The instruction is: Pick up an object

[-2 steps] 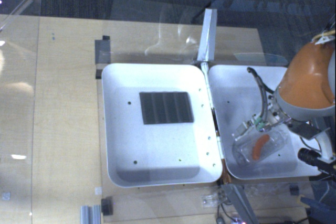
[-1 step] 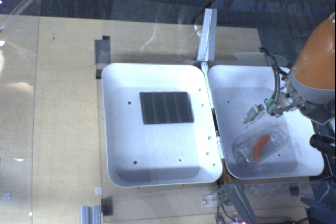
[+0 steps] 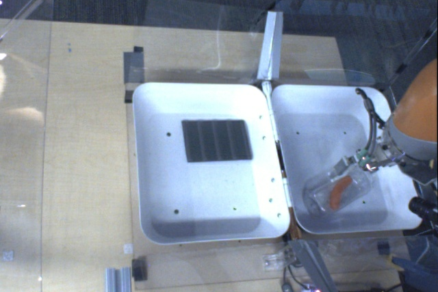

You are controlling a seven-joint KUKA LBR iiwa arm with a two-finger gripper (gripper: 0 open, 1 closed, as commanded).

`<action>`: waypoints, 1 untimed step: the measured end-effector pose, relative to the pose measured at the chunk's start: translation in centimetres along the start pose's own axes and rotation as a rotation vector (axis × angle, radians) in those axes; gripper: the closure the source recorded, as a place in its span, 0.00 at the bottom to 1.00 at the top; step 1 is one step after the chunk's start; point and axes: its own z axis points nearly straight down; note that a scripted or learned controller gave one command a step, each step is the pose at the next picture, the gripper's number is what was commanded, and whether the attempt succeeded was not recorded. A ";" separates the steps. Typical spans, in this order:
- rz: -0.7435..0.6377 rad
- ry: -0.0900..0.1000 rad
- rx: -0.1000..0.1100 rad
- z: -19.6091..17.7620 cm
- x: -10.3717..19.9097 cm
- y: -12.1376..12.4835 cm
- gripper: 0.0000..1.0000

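**White bins, one clear bottle, an arm low on the right**

White plastic makes up most of what we see: two shallow bins side by side on the bench. We find the left bin (image 3: 157, 167) carrying a dark ribbed mat (image 3: 216, 140), probably a fixed pad. In the right bin (image 3: 308, 116) lies a clear bottle (image 3: 337, 191) with something orange inside, tipped on its side near the front wall. The arm (image 3: 417, 113) leans in from the right, presumably to reach it. Its gripper (image 3: 364, 161) sits at the bottle's upper end; whether it is parted or clamped we cannot tell.
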 end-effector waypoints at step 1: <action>-0.028 -0.005 -0.011 8.7 -3.1 -0.6 0.00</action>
